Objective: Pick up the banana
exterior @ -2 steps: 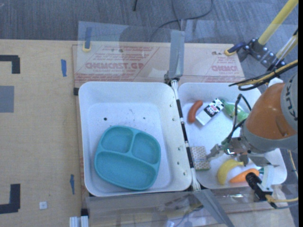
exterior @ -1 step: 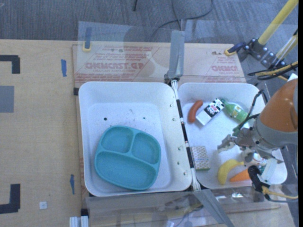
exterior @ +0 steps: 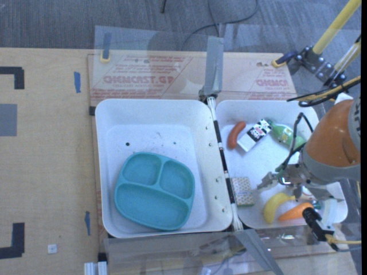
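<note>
Right shallow white bin point(exterior: 252, 110): curved yellow banana point(exterior: 274, 207) at 6 o'clock wall, touching orange carrot point(exterior: 295, 211). Two-finger gripper point(exterior: 289, 183) directly above; opening/hold: cannot tell. Left white bin point(exterior: 150, 112): teal divided plate point(exterior: 154, 190).

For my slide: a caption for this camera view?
Arm's tool hovers above the banana and carrot in the right bin.

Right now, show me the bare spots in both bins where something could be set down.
Left bin: bare floor behind the tray, toward the far wall. Right bin: a bare patch mid-floor, between the sausage and the sponge. Crowded: the near right corner, where the claw hangs over the banana and carrot.
</note>
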You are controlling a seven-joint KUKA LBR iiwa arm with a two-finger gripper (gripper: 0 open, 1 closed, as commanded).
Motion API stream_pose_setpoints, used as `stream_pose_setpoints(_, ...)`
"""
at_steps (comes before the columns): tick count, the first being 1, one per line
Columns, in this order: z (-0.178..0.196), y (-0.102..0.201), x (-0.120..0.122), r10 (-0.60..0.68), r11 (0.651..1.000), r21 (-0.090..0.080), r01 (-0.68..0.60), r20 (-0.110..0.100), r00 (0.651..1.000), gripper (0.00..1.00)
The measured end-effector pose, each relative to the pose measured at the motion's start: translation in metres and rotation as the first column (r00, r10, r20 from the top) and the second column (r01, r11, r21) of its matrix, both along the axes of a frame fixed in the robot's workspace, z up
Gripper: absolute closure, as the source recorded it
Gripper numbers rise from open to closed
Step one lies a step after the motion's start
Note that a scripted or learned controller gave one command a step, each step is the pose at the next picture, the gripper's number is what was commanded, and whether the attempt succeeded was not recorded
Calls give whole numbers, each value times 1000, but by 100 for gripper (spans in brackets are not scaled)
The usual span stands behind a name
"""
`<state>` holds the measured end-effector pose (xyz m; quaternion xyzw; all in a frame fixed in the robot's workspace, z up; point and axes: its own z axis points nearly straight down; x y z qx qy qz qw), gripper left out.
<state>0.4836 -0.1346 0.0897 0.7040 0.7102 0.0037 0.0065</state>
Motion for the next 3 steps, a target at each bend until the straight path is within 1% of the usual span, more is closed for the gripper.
stream_pose_setpoints(1, 10, -2, 1, -3, 1000, -1, 3, 3, 1000, 100)
stream_pose_setpoints(2, 10, -1, 1, -3, 1000, -1, 3, 3, 1000, 0)
stream_pose_setpoints(3, 0, 6, 0, 291, 957, -4, -291, -2, 957, 0)
